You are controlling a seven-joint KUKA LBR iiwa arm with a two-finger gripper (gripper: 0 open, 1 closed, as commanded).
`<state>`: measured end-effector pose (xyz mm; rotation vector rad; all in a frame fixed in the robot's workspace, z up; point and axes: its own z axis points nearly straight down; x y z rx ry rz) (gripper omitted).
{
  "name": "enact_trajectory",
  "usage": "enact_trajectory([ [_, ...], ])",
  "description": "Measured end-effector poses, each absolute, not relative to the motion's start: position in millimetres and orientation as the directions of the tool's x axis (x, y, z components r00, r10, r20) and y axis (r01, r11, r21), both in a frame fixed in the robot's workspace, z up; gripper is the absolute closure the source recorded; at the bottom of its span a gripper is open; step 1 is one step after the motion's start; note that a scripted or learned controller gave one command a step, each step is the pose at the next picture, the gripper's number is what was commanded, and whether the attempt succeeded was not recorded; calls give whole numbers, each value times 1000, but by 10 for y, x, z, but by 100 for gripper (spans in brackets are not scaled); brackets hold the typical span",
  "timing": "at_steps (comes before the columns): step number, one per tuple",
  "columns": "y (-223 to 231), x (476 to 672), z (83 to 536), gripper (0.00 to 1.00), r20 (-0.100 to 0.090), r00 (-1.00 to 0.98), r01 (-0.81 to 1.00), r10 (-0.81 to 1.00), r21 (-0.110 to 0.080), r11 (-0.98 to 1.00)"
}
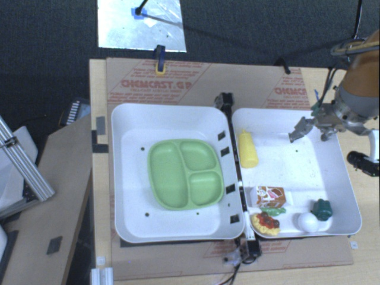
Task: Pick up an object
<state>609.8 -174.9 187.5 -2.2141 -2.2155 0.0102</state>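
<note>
Pincer [310, 129] of the grey arm hangs over the right bin [332, 159] near its two o'clock corner, spread open with nothing between its tips.

Left to right: the left bin [127, 159] bears a green divided plate [182, 174] at its centre. Across the divider, a yellow bottle [247, 148] lies on its side at the right bin's ten o'clock, close to the wall; it is the likeliest thing to pick. It looks like light, smooth toy plastic, stiff but perhaps slippery, best taken across its round body at mid-length. The wall beside it may crowd one tip.

At six o'clock sit a small printed carton [271, 196] and a red-and-yellow toy food [265, 223]; toward five o'clock, a white egg [307, 222] touches a dark green piece [322, 209]. All lie well apart from the bottle.
</note>
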Motion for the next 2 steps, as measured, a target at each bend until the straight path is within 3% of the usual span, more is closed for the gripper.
enact_trajectory([
  [1, -1745, 6130, 1954, 0, 0, -3, 1000, 1000, 2, 3],
  [2, -1713, 6181, 1526, 0, 0, -6, 1000, 1000, 0, 6],
])
